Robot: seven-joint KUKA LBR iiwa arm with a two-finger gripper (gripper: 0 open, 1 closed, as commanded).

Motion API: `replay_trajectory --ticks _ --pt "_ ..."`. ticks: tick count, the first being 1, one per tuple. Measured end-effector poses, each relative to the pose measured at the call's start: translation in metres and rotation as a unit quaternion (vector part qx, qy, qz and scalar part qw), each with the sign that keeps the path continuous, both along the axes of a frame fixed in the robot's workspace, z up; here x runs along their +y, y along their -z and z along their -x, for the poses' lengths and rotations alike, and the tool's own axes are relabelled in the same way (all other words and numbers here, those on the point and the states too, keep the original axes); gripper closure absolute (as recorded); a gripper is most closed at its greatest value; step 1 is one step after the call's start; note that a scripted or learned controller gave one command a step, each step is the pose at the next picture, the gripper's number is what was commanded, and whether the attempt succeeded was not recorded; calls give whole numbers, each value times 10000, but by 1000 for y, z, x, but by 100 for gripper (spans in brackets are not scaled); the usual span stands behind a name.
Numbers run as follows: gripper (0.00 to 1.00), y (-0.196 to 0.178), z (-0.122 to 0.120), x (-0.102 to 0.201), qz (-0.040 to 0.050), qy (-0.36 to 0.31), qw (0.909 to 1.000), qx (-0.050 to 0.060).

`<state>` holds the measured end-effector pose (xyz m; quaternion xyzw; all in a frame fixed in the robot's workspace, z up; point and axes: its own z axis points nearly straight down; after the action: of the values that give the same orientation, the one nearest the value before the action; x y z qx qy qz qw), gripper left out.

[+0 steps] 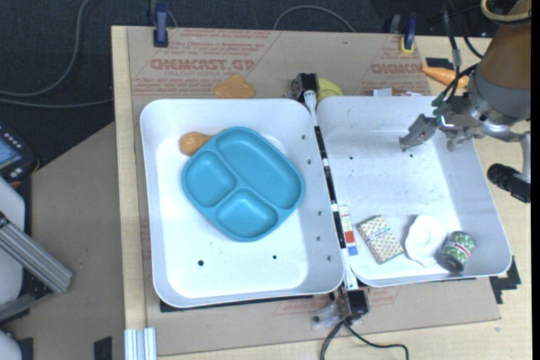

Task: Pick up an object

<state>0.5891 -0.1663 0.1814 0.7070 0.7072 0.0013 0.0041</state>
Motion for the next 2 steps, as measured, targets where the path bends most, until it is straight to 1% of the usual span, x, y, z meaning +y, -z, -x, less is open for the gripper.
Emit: replay_trajectory --ticks 1,2 --pt "0 91 86 30 -50 9 9999 117" --pt "0 97 34 -53 -40 8 10000 40"
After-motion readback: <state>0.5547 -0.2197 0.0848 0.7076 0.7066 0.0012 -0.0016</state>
